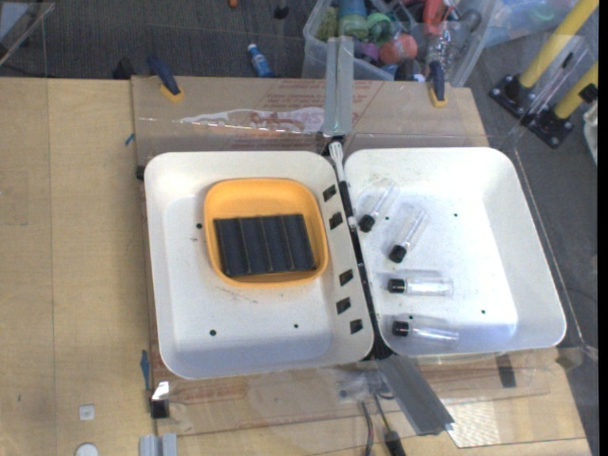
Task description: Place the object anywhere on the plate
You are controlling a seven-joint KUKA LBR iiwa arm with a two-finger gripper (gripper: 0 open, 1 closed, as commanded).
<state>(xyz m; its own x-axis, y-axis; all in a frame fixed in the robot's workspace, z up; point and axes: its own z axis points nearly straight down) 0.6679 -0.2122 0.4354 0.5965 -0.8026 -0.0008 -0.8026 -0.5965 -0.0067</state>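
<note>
Jaws: state could not be told. Noted plate [220, 198] in left bin [180, 312], with black ribbed block [264, 243] lying flat on it (possibly the object, already placed). Counted four capped vials [407, 234] loose in right bin [494, 207], well apart from plate. Judged step either finished or unstarted. If unstarted, next called for a pinch across one vial's body.

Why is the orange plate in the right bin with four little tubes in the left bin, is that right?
Swapped: the camera view shows the orange plate in the left bin, and the four tubes in the right bin.
</note>
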